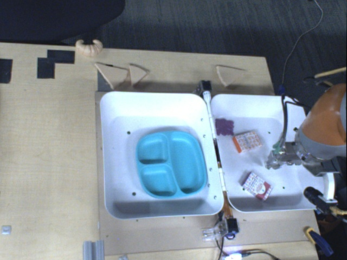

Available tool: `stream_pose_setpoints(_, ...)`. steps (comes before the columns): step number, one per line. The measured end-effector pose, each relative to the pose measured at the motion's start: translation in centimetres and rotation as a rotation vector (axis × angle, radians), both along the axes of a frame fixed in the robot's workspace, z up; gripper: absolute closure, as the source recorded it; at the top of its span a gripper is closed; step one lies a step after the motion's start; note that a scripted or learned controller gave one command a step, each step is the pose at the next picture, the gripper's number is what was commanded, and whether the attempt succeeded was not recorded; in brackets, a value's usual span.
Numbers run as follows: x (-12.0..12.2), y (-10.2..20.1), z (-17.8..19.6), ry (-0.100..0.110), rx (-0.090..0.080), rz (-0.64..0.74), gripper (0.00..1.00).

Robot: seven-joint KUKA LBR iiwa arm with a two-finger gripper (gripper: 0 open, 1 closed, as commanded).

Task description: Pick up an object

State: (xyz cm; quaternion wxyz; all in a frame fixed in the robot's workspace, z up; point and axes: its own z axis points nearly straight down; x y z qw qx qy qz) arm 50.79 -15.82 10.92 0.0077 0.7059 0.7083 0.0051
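while the gripper (275,160) hangs low over the right bin (293,202), near its right wall, three small things lie to its left. item one: a red-and-white packet (256,185), nearest, just left of the gripper and a little nearer the camera, long axis slanting from far-left to near-right. item two: an orange-and-white packet (247,141), left and farther back, lying roughly left to right. item three: a purple block (224,127), farthest left, beside the bin's left wall. gripper state: cannot be told; its tip is small and blurred against the white floor, nothing seen between it. left bin (116,145): holds a blue divided tray (171,163), well apart. judgement: item one is the likeliest pick.
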Motion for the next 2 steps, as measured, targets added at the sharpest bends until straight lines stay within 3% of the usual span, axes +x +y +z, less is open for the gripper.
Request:
stream_pose_setpoints(1,0.0,0.0,0.0,0.0,0.0,0.0,0.0)
stream_pose_setpoints(2,-1.8,5.1,-2.2,0.008,0.0,-0.001,0.0)
